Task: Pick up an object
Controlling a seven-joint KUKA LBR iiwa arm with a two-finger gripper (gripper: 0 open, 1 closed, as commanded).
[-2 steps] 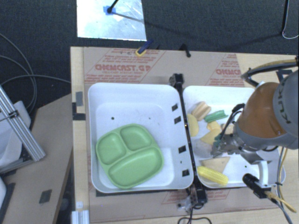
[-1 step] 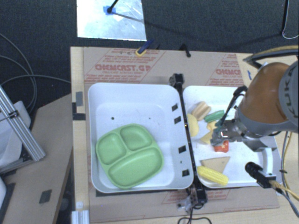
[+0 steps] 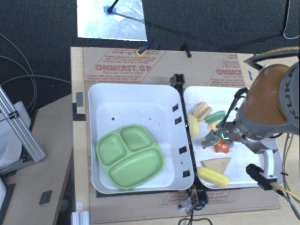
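Observation:
My gripper (image 3: 214,138) hangs low over the middle of the right bin (image 3: 236,95), reaching in from the right. A red toy piece (image 3: 222,147) lies right beneath it, partly covered by the gripper. Close by are a tan bun (image 3: 201,110), a green piece (image 3: 216,116) and a pale yellow piece (image 3: 193,126) to the upper left. A tan wedge (image 3: 217,163) and a yellow corn cob (image 3: 213,176) rest nearer the front edge. Nothing is visibly lifted off the bin floor.
The left bin (image 3: 136,95) holds a green divided plate (image 3: 130,156) at its front. A dark divider with clips (image 3: 183,125) runs between the two bins. The grey and orange arm (image 3: 269,104) covers the right bin's right side.

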